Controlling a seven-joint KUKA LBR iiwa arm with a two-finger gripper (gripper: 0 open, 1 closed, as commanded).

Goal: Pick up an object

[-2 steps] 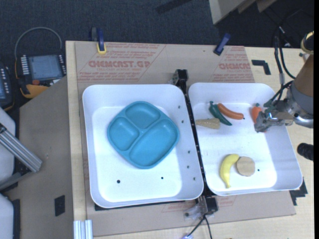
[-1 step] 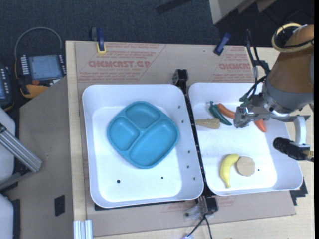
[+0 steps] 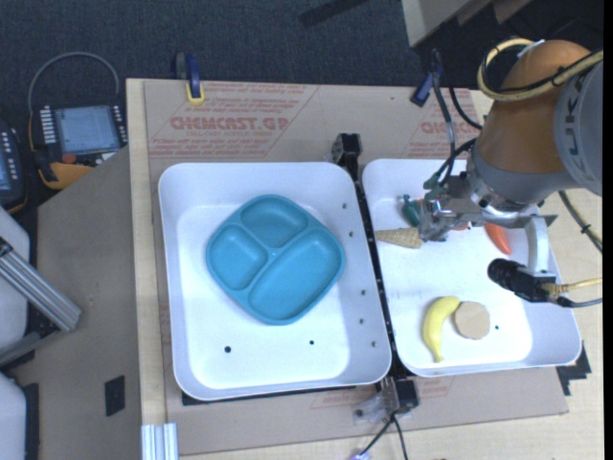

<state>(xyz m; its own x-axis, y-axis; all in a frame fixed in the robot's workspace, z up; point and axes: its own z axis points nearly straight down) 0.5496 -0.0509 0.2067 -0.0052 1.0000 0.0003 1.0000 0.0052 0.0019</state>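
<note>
In the right bin [image 3: 536,348] lie a tan ice-cream cone [image 3: 397,239], a yellow banana [image 3: 437,327], a round tan disc [image 3: 471,320] touching the banana, and an orange piece [image 3: 498,237] partly hidden by the arm. My gripper [image 3: 436,217] hangs low over the bin's upper left part, right at the wide end of the cone. A small teal item [image 3: 409,209] shows just left of the gripper. Nothing can be made out held in it.
The left bin [image 3: 182,257] holds a blue divided plate [image 3: 276,257]. A black divider [image 3: 369,257] runs between the bins. The grey and orange arm [image 3: 527,113] covers the right bin's upper right corner. A black fitting [image 3: 514,278] with a cable sticks out below the wrist.
</note>
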